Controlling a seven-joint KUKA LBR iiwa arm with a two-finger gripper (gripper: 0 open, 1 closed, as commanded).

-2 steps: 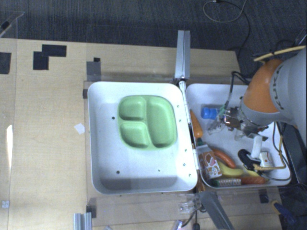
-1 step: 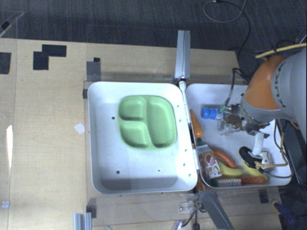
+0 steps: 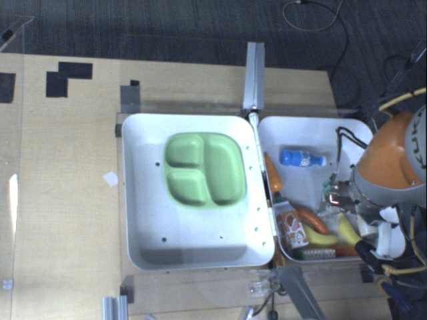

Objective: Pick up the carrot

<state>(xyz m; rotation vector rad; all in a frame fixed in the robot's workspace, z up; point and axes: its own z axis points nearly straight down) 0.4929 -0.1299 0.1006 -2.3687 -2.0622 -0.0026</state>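
Lying nearest, against the front wall of the right bin (image 3: 265, 133): a yellow banana (image 3: 321, 240), with a small printed packet (image 3: 291, 229) resting just left of it and a reddish-orange long item (image 3: 312, 220) slanting just behind. Reaching in from the right over that same corner, the grey arm (image 3: 393, 155), its orange band bulging above the bin's right rim and its wrist end hanging low near the banana; showing the jaws too unclearly there to tell whether open, closed or gripping anything. Lying a little farther back, well apart from the wrist end, the carrot (image 3: 271, 172), stretched along the right bin's left wall, narrow tip pointing away and darker end toward the packet. Sitting across the divider in the left bin (image 3: 143, 199), a pale green divided plate (image 3: 203, 169), roughly centred. Resting farther still in the right bin, a blue bottle (image 3: 303, 158) on its side, near the back wall. Carrying both bins, the pale wooden tabletop (image 3: 67, 179), with black tape patches (image 3: 67, 77) sticking at its far left. Trailing beyond, over dark carpet, a thin looped cable (image 3: 313, 13).
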